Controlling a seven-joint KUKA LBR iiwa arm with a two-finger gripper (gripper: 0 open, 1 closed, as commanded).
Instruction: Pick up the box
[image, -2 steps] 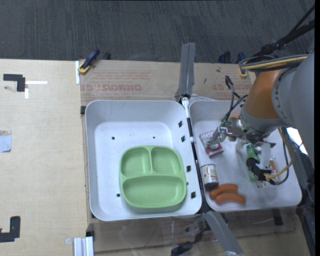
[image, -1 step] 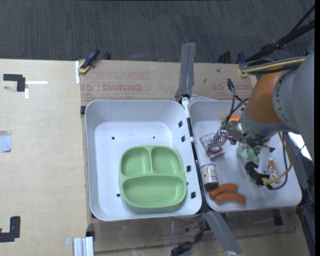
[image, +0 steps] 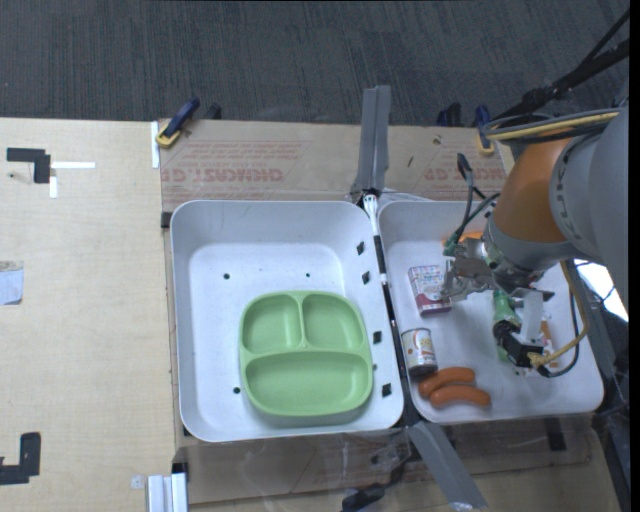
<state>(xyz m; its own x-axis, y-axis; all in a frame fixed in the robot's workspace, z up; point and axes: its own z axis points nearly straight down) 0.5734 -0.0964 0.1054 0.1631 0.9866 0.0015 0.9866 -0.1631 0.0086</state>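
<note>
A small flat box (image: 427, 288) with white and red print lies in the right bin (image: 575, 395), near its left wall. My gripper (image: 458, 282) hangs low over the box's right edge, reaching in from the right under the orange-banded wrist. Its fingers come down right at the box's side, and the wrist hides how they stand. I cannot tell whether the box sits between them.
A small can (image: 419, 350) lies just below the box, and two orange sausages (image: 455, 388) lie at the bin's front. A green divided plate (image: 303, 353) rests in the left bin (image: 200, 300). Cables and a dark fitting (image: 520, 335) hang beside the wrist.
</note>
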